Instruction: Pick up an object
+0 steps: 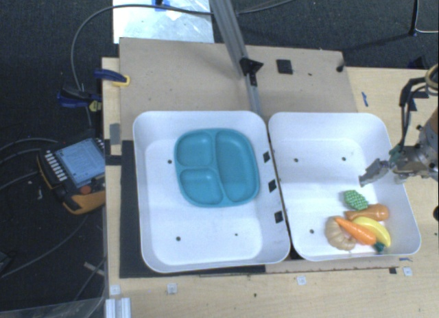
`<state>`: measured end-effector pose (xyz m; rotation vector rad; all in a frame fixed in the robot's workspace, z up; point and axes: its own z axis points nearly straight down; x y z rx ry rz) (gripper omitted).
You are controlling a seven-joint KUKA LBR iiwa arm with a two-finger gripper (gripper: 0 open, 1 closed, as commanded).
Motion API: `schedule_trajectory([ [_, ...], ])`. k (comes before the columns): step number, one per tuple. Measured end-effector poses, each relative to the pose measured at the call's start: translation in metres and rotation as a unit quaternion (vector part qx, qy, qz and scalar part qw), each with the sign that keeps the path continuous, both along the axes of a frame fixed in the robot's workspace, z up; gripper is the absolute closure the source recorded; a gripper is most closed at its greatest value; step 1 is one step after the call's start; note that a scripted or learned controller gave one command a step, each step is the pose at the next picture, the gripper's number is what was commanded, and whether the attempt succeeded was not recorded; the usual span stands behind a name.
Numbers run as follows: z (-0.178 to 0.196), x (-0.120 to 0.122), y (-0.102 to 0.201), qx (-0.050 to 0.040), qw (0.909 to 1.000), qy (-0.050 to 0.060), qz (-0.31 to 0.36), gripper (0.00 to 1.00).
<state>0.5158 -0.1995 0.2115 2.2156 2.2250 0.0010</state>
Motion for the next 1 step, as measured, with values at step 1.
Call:
schedule_trajectory([
  [1,-0.0588,-0.0060,0.0062,0.0010,1.0000,0.002,-0.001,0.00],
])
